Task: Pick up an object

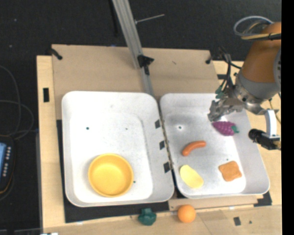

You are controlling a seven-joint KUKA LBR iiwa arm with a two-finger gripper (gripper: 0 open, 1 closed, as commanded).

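On the table's near edge sit an orange ball (186,213) and a small green thing (147,217). In the right bin (250,180) lie a yellow piece (191,176), an orange block (230,171) and, farther back, a toy sausage (193,147). The left bin (78,126) holds a yellow bowl (110,175). My end effector (220,110) hovers just above the purple grapes (224,128); I cannot tell its opening.

The gripper (217,112) hangs over the right bin (196,109), just beside purple grapes (224,128) (orange sausage (193,147) nearby); a yellow bowl (110,175) sits in the left bin (98,111).
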